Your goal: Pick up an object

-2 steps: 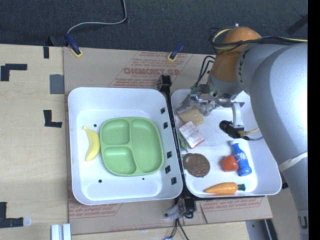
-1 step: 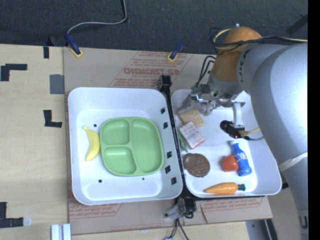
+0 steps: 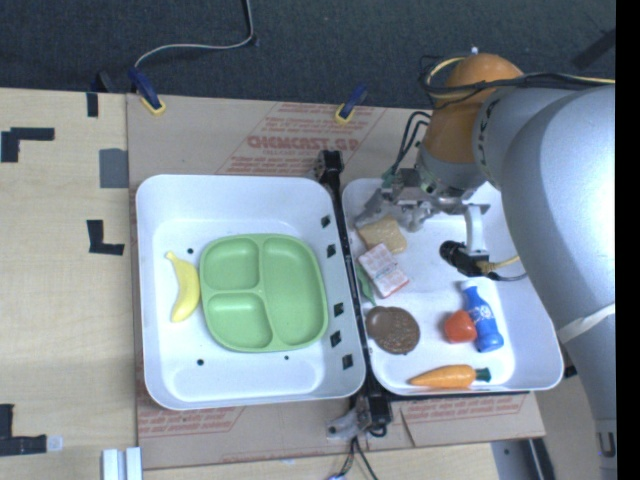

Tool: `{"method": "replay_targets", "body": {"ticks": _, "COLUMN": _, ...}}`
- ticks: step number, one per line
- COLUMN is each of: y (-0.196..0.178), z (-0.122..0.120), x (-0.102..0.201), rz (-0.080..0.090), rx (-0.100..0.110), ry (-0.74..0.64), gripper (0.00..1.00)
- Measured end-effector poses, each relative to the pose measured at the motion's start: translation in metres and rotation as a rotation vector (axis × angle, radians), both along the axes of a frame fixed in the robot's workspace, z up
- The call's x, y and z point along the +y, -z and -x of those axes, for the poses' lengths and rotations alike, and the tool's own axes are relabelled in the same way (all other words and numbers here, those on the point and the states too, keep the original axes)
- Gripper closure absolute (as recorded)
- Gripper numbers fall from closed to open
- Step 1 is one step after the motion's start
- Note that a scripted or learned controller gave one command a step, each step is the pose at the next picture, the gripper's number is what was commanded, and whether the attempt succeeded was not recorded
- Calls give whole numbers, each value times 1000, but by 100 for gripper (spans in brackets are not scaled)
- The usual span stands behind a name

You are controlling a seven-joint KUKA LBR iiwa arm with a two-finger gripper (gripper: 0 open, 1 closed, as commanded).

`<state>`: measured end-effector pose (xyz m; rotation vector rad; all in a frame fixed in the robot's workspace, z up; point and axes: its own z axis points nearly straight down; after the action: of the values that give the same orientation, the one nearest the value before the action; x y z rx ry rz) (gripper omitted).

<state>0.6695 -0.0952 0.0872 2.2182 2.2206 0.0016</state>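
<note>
Approach step: gripper sits low at rear of right bin, over tan bread-like block. You can't tell its state. Next: confirm alignment, close, lift.

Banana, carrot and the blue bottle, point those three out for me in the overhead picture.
banana (image 3: 183, 288), camera view, middle of its curved yellow body.
carrot (image 3: 441, 376), camera view, middle of its orange body.
blue bottle (image 3: 483, 320), camera view, on its labelled body.
</note>
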Motion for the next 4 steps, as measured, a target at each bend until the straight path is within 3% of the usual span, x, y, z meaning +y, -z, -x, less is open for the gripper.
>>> {"method": "replay_targets", "body": {"ticks": 3, "y": 0, "z": 0, "x": 1, "rz": 0, "rx": 0, "ry": 0, "gripper": 0}}
{"method": "replay_targets", "body": {"ticks": 4, "y": -11, "z": -1, "x": 2, "rz": 0, "rx": -4, "ry": 0, "gripper": 100}}
